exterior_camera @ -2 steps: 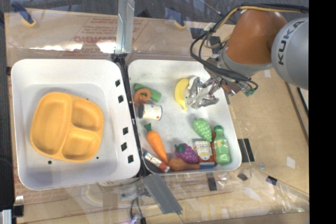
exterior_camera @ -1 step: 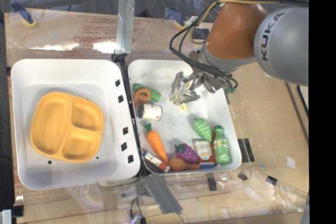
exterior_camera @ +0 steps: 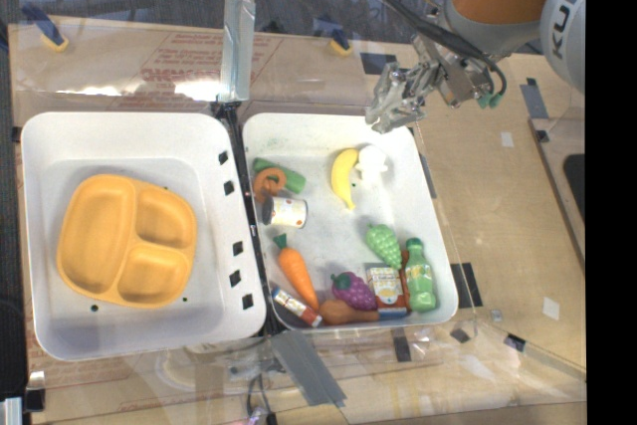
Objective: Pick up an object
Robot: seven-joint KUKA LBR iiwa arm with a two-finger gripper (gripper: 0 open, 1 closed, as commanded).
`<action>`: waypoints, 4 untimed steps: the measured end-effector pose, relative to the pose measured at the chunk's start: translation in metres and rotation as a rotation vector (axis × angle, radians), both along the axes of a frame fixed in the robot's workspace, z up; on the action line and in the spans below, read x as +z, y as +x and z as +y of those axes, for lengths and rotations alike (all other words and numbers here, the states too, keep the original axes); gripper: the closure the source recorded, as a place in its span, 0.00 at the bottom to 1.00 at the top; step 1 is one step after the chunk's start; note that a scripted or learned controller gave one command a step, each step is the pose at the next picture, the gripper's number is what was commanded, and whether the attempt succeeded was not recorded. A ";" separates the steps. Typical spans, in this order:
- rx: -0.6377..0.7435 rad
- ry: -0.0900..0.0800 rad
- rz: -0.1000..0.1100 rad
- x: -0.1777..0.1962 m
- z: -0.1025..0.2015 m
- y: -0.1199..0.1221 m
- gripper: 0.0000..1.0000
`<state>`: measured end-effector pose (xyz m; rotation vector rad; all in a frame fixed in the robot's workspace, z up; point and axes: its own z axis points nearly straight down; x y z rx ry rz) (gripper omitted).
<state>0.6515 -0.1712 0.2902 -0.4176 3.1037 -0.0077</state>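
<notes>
My gripper [exterior_camera: 390, 110] hangs over the far rim of the right bin [exterior_camera: 430, 204], with nothing between its fingers. Just below it in that bin lie a yellow banana [exterior_camera: 343, 176] and a small white piece [exterior_camera: 373, 164]. Further down the bin are a small can [exterior_camera: 287, 211], an orange-and-green toy [exterior_camera: 270, 178], a carrot [exterior_camera: 296, 276], a green bumpy vegetable [exterior_camera: 384, 245], a green bottle [exterior_camera: 419, 278], purple grapes [exterior_camera: 353, 290] and a small red carton [exterior_camera: 383, 285].
The left bin [exterior_camera: 40, 154] holds a yellow divided plate [exterior_camera: 125, 239]. A grey upright bracket [exterior_camera: 237, 47] stands at the far end of the divider between the bins. Cables loop above the wrist at the upper right.
</notes>
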 end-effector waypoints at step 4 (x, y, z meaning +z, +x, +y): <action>-0.229 0.007 0.018 -0.126 -0.002 -0.020 1.00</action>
